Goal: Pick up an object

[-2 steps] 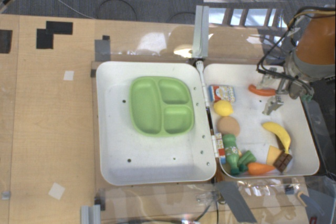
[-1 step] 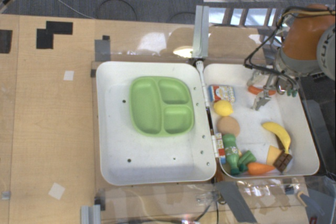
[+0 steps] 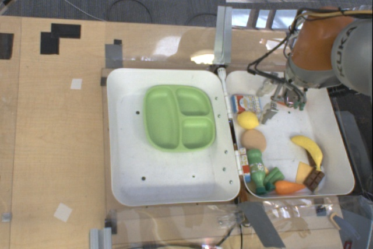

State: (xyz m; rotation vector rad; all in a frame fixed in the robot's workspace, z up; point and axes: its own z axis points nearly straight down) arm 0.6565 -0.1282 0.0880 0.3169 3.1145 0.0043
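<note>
My gripper (image 3: 269, 103) hangs over the back of the right bin (image 3: 337, 143), open, with nothing between its fingers. It is just right of a red, white and blue carton (image 3: 243, 103) and above and right of a yellow lemon (image 3: 247, 120). Nearer the front lie a tan egg-shaped object (image 3: 253, 140), a banana (image 3: 309, 149), a green can-like item (image 3: 254, 161), a green pepper (image 3: 271, 178), an orange carrot (image 3: 288, 187), a yellow cheese wedge (image 3: 303, 171) and a brown block (image 3: 315, 179).
The left bin (image 3: 128, 178) holds a green divided plate (image 3: 178, 117). A metal divider post (image 3: 222, 38) stands behind the two bins. The arm's orange band (image 3: 315, 44) sits above the right bin's back right corner.
</note>
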